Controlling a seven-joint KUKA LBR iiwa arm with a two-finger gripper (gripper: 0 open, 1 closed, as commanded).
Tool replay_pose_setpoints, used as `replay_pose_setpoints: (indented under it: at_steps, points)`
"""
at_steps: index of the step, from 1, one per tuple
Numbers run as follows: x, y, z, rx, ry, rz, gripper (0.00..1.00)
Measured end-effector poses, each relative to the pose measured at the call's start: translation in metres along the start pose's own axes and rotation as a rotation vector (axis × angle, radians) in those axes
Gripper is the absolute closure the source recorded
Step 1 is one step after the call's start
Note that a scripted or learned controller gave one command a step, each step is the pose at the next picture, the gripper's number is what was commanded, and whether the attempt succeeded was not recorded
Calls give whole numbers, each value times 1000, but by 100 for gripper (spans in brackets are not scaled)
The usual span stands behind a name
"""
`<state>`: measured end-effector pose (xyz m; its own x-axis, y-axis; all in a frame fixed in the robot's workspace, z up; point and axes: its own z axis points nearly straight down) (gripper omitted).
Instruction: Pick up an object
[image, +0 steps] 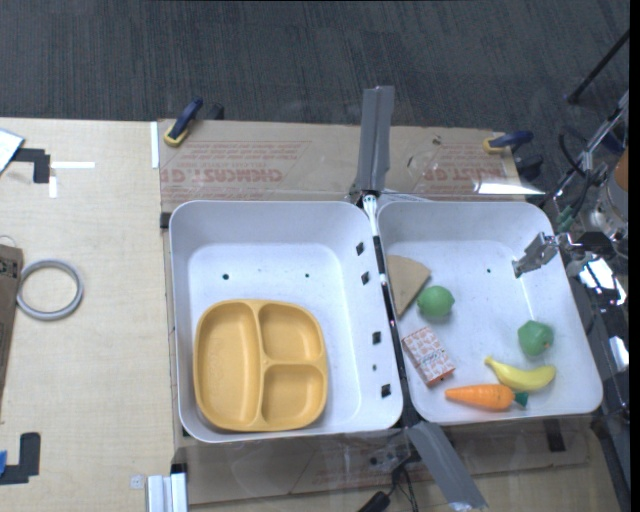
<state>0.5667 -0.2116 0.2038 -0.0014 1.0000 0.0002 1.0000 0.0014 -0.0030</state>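
Banana (522, 375), lying lower right in the right bin (470, 232), looks like a light, stiff plastic toy with a smooth, slippery skin; taking it across the middle of its curve seems safest. It is yellow, touching the carrot (480, 397) below it. Green apple (536, 338) sits just above. Gripper (537, 254) hovers at the bin's upper right edge, grasping nothing; whether it is parted I cannot tell.

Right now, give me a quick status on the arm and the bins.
Gripper over right bin's back right corner, nothing between its fingers. Banana, carrot, two green fruits untouched. Path clear.
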Motion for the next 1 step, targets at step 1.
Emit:
replay_pose_setpoints:
  at_steps: [1]
  points:
    - [12, -78, 113, -1, 1, 79, 0]
